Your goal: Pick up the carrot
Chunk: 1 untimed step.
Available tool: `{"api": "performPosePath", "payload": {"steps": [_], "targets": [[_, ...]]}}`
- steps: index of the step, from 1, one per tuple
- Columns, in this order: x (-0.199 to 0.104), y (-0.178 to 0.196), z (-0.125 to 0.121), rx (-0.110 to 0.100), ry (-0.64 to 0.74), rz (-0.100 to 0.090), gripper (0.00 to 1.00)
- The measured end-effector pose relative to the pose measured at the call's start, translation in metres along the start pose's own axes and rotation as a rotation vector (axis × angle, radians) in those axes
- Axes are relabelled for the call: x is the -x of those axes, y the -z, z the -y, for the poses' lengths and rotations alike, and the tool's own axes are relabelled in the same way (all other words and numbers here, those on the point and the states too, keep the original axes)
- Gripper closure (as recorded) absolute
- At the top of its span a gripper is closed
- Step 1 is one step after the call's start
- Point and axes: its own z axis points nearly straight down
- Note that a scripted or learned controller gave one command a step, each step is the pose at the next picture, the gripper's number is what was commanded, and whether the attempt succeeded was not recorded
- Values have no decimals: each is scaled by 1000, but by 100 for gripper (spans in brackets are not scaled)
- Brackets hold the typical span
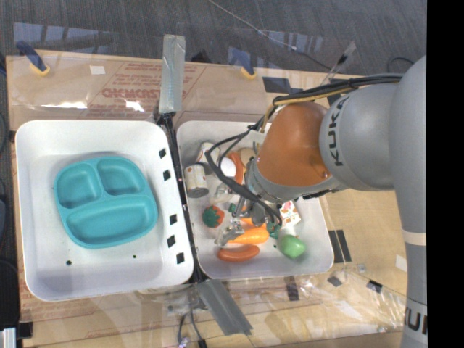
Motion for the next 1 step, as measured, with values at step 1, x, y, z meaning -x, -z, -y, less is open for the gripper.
{"api": "performPosePath", "payload": {"steps": [1], "targets": [[30,-11,-3,0,373,0,0]]}}
